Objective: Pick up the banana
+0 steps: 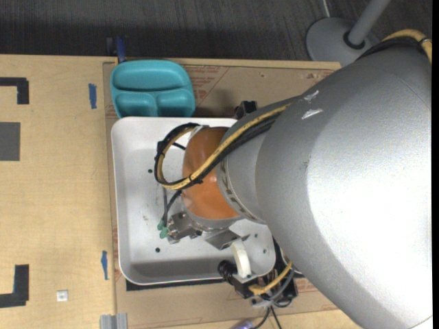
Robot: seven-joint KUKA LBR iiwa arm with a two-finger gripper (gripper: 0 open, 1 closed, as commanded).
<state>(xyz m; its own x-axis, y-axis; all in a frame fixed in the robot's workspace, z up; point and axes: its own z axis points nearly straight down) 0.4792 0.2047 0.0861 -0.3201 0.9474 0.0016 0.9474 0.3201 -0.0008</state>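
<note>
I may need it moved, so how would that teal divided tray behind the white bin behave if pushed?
The teal tray looks like moulded plastic, so probably stiff and light. Broad and low, it would likely slide rather than tip. The white bin beside it may block a push that way.

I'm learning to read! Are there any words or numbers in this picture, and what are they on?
No words or numbers can be read here.
The cardboard behind the white bin has faint reddish print: too blurred to read.
The teal tray and the arm show no writing.
</note>
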